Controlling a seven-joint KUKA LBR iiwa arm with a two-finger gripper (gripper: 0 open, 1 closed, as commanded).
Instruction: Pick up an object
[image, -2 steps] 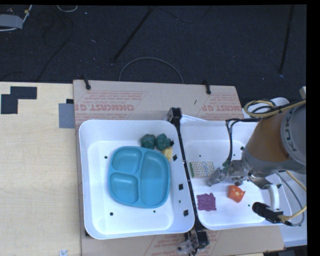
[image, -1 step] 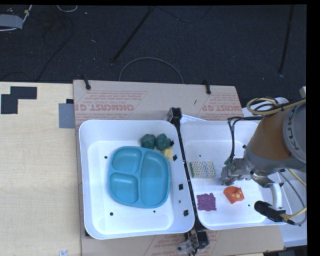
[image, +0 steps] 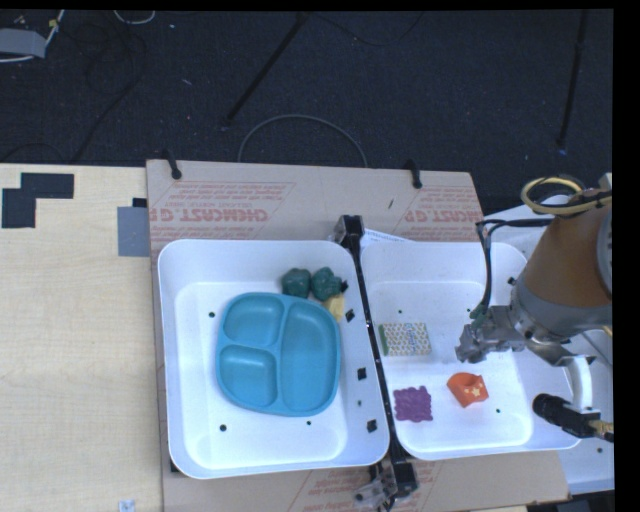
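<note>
Three-compartment smooth blue plate (image: 278, 354).

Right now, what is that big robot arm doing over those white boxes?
The grey arm reaches in from the right over the right bin, and its pincer hangs low there, just above a small orange object. Nothing can be seen in its grip, so nothing seems picked up yet. A purple lump and a patterned pad lie in the same bin. The left bin holds a blue divided plate with a few small greenish toys beside it.
</note>
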